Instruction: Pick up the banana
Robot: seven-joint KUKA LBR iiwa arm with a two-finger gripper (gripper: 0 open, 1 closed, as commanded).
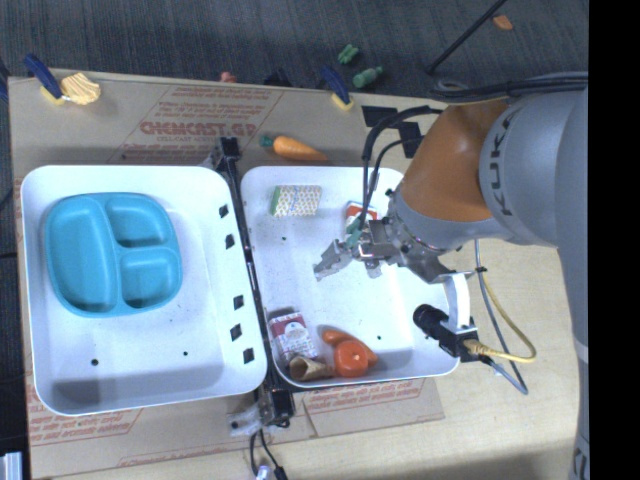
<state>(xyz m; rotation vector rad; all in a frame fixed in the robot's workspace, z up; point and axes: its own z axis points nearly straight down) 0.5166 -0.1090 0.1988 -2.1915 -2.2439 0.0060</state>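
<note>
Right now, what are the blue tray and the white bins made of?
The blue tray looks like smooth moulded plastic: rounded compartments, even colour, soft sheen. The white bins also look like plastic, matte white with rounded rims, though thin painted metal can't be ruled out.

A robotics lab: a grey and orange industrial arm (pixel 500 168) reaches over two white bins (pixel 60 388) clamped on a cardboard-covered surface (pixel 180 118), with loose cables (pixel 500 353), toy food and dark carpet (pixel 150 18) beyond

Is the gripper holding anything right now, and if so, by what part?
Cannot be told. The gripper hangs over the right bin, and this view does not settle whether anything sits between its fingers.
</note>
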